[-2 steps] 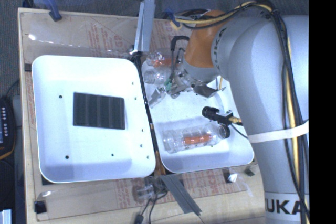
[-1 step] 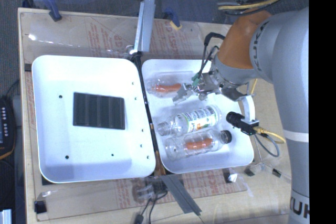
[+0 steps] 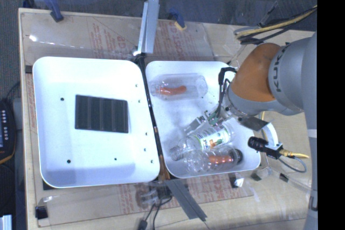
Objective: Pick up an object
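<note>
Metal two-finger pincer (image 3: 207, 118) sits low in the right white bin (image 3: 161, 132) among clear plastic bottles (image 3: 207, 143); its opening cannot be told

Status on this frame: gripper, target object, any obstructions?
Gripper down in right bin, over clear bottles; jaws' state unreadable. No object seen held. Bottles piled together; another clear bottle lies apart. Left bin holds a dark panel.
</note>
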You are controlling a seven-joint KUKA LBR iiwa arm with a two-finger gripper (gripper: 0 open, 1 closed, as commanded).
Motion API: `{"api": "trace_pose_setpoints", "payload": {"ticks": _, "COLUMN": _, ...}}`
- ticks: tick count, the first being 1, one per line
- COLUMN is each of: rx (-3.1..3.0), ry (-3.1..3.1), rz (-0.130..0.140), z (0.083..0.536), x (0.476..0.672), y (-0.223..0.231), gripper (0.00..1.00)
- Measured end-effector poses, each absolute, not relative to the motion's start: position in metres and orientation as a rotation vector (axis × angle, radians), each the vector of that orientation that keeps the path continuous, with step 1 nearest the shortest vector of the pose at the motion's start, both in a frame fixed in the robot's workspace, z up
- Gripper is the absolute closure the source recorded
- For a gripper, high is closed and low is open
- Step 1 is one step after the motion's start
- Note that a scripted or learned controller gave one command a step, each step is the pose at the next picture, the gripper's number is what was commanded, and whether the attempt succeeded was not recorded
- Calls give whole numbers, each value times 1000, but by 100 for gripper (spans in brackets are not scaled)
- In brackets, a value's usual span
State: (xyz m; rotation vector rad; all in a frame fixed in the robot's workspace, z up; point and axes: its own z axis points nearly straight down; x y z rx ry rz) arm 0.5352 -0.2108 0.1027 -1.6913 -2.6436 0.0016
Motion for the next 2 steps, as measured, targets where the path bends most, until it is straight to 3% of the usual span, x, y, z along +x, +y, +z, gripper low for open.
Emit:
{"api": "trace_pose_setpoints", "payload": {"ticks": 1, "rx": -1694, "ry": -2646, "rz": -2, "z": 96, "x": 492, "y": -209, "gripper": 0}}
{"api": "trace_pose_setpoints", "payload": {"ticks": 2, "rx": -1687, "ry": -2648, "rz": -4, "z": 105, "x": 493, "y": -208, "gripper": 100}}
